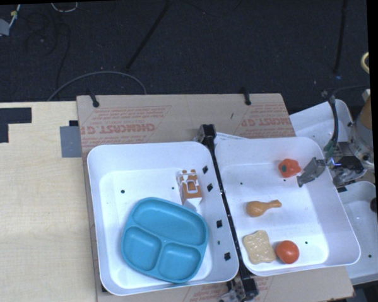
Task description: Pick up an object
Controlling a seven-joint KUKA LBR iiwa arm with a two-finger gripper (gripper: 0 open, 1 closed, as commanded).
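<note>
In the right bin (332,234), a tomato (287,252) sits by the near edge beside a cracker (258,247); a drumstick (263,207) lies mid-bin, a red pepper (289,168) near the far edge. The gripper (316,170) hangs open and empty just beside it. The left bin (105,183) holds a blue tray (164,239).

red tomato (289,168), drumstick (263,207), bread (258,247), right bin (335,234)

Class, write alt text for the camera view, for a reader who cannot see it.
The arm's tool hovers at the right bin's right side, beside a red-orange toy. That bin also holds a chicken drumstick, a bread slice and a tomato; the left bin holds a blue divided plate and a small orange-and-white toy.
</note>
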